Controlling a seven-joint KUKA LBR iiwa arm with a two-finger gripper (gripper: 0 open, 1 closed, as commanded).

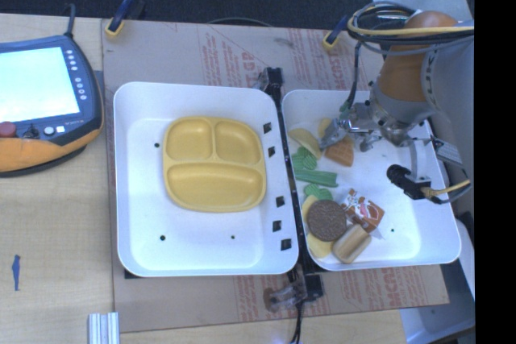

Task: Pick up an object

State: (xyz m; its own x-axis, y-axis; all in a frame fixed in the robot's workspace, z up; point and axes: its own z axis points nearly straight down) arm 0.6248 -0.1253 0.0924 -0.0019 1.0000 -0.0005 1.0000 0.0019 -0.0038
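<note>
**Gripper low over crowded food pile**

The gripper [348,134] sits in the right bin [419,250]; whether it is open I cannot tell. An orange wedge [342,153] lies just below it, a green piece [310,171] beside (tightly packed). It may nudge neighbours and slip off.

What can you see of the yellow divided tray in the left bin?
The yellow divided tray lies flat in the left bin, roughly centred and slightly rotated. It looks like smooth moulded plastic with rounded corners: two smaller compartments along its far side and one long compartment along its near side. All three hold nothing. It rests on the bin floor, with nothing else touching it.
</note>
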